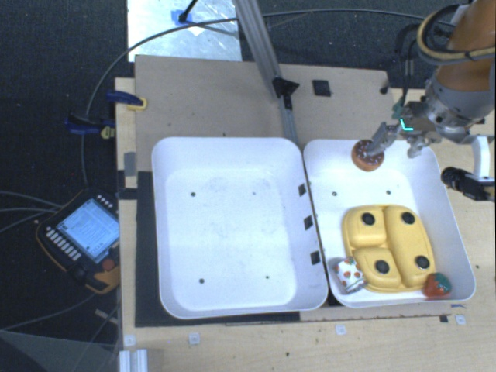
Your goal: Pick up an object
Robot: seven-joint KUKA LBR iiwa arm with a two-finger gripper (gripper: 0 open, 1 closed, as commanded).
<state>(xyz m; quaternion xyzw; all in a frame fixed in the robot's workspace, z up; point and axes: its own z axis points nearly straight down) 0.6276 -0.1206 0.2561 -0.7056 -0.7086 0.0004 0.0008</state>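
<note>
In the right bin (329, 169), a small round brown object (367, 155) lies near the back wall. My gripper (397, 144) hangs over the bin's back right part, its two fingers (380, 139) spread apart with nothing between them. The left finger's tip is right at the brown object's upper right edge. A large yellow block (387, 246) with black dots lies in the bin's front half. A small white spotted toy (349, 275) sits at the yellow block's front left. A red and green strawberry-like piece (438, 285) rests in the front right corner.
The left bin (178, 208) stands beside the right one, joined by black clips along the shared wall. A grey pole (260, 45) slants over the bench's back. A teach pendant (81, 235) lies off the bench at left.
</note>
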